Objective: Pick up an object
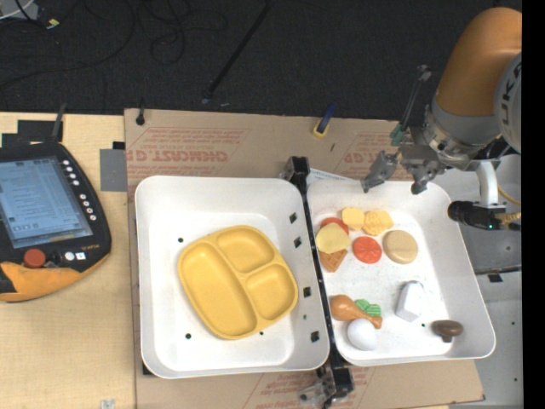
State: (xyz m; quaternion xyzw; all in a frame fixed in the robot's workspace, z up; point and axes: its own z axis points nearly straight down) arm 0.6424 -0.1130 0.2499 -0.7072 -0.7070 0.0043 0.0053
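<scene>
Two shallow white bins sit side by side on the counter (77, 331). The left bin (162, 313) carries a yellow divided plate (237, 279). The right bin (468, 313) holds a scatter of toy food: a tomato slice (367, 250), a round beige biscuit (400, 246), a yellow crinkled piece (377, 221), an ice-cream cone (332, 245), a drumstick (344, 308), a small green piece (368, 307), a white egg (362, 334), a grey-white block (410, 301) and a brown mushroom (446, 329). The tool (398, 177) hangs above the bin's far edge, its two fingers spread apart with nothing between them, well apart from the food. A handheld control pendant (47, 220) lies at the counter's left.
</scene>
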